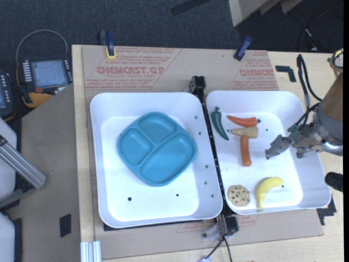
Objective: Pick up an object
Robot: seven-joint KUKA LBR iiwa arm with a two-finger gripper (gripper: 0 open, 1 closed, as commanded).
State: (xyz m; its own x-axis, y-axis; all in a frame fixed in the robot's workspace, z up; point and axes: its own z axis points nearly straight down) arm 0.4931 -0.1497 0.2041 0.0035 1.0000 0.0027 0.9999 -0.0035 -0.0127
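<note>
In the right bin, the gripper, whose state I cannot tell, hovers beside the banana; probably light, smooth plastic, best pinched mid-body.

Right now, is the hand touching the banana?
Apart. The camera view shows the hand above the right bin's floor, with bare white bin between it and the banana, which lies nearer the front edge.

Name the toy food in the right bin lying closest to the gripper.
The yellow plastic banana, just below the gripper; the orange carrot lies slightly farther left.
</note>
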